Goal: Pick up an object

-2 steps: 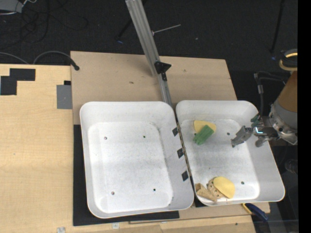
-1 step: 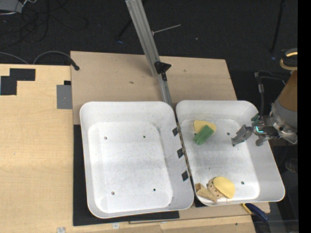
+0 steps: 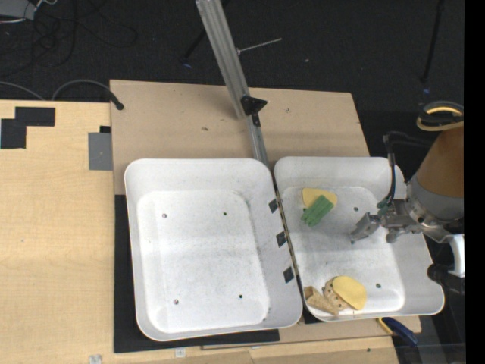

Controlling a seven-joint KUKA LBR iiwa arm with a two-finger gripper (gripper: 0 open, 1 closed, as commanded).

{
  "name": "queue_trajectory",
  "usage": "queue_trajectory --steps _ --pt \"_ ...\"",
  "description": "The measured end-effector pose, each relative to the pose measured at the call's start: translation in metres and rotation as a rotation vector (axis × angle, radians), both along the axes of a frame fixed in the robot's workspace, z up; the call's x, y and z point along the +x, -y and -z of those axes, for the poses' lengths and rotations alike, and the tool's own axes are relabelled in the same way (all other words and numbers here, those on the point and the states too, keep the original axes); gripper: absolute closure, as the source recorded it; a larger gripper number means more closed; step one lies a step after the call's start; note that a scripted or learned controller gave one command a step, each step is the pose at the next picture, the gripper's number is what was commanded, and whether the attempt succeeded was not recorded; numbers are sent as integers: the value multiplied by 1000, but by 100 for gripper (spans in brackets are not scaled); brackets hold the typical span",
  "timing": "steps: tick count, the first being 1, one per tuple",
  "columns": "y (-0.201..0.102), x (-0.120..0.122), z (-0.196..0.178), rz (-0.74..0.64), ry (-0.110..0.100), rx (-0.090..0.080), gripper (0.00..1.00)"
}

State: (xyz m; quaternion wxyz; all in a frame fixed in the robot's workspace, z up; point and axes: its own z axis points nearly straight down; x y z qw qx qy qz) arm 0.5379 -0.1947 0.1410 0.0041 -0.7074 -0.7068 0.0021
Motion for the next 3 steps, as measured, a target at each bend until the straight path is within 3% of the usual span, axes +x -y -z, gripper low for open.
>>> queue_trajectory --steps 1,2,3 --pt "0 1 50 0 8 -3 0" --pt "0 0 39 5 8 -2 100" --pt "3 -6 -5 7 10 -3 100"
